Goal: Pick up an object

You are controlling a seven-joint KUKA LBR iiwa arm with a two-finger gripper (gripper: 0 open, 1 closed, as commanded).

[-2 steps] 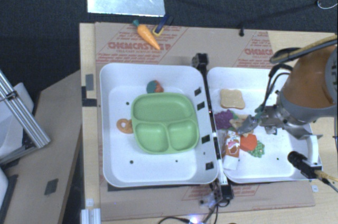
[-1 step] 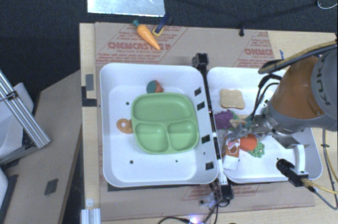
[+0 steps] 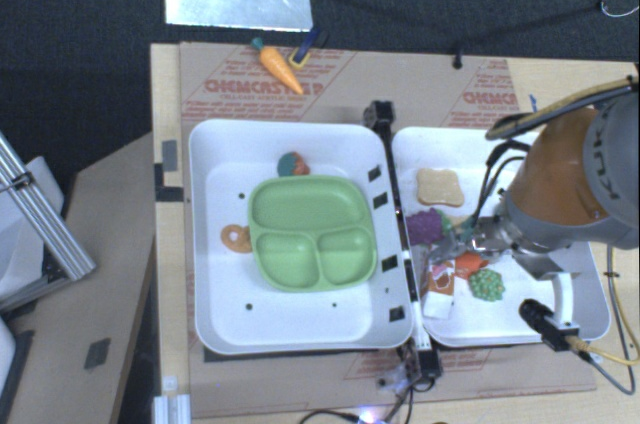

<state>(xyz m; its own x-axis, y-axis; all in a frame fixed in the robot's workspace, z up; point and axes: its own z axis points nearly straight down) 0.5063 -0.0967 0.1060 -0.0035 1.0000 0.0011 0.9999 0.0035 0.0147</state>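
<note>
Down in the right bin (image 3: 590,312), the gripper (image 3: 462,247) sits low among a cluster of small toy foods, reaching from the arm (image 3: 565,182). Whether it is spread or pinching anything cannot be told; clutter hides it. Just beside it lie a purple grape bunch (image 3: 424,225), an orange-red piece (image 3: 468,264), a green knobbly broccoli-like piece (image 3: 487,284) and a small carton (image 3: 440,278). A tan bread slice (image 3: 439,187) lies apart, further back. The left bin (image 3: 215,212) holds a green divided tray (image 3: 305,232).

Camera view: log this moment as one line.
arm: over right bin | gripper: low among toys near purple grapes | green divided tray: left bin | carrot: outside bins
</note>
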